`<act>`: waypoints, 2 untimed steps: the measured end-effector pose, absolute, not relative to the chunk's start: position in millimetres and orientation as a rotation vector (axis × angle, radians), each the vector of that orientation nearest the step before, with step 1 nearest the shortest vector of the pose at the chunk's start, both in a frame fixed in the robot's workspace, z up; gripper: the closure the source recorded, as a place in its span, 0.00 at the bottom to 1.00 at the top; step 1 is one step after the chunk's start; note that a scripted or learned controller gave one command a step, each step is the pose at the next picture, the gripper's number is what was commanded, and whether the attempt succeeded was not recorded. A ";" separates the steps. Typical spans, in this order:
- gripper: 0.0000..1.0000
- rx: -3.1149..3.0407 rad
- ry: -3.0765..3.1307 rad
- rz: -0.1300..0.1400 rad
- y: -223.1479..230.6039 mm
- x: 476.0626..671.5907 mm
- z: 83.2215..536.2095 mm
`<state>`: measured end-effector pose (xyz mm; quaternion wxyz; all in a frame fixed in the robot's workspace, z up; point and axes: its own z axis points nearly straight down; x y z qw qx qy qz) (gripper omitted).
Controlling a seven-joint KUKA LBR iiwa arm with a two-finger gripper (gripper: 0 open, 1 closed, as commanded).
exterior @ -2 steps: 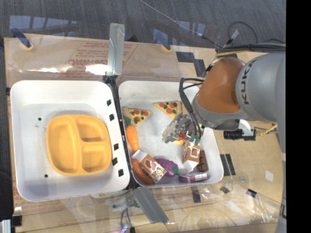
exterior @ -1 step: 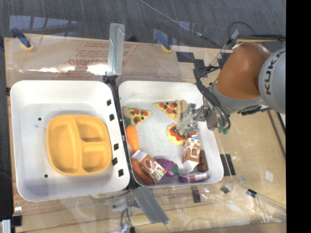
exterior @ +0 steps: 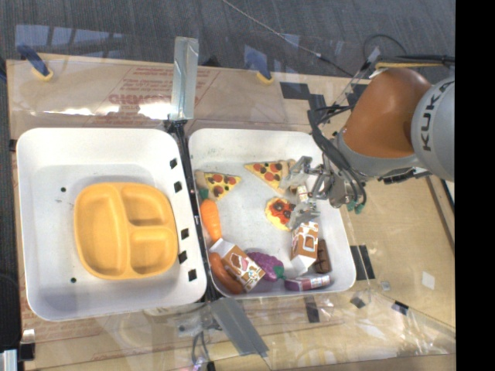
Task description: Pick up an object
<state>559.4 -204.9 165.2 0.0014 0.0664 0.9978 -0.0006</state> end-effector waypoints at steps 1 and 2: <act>0.00 0.129 3.142 0.002 -193.5 535.4 104.9; 0.00 0.287 3.126 0.001 -197.9 483.8 92.7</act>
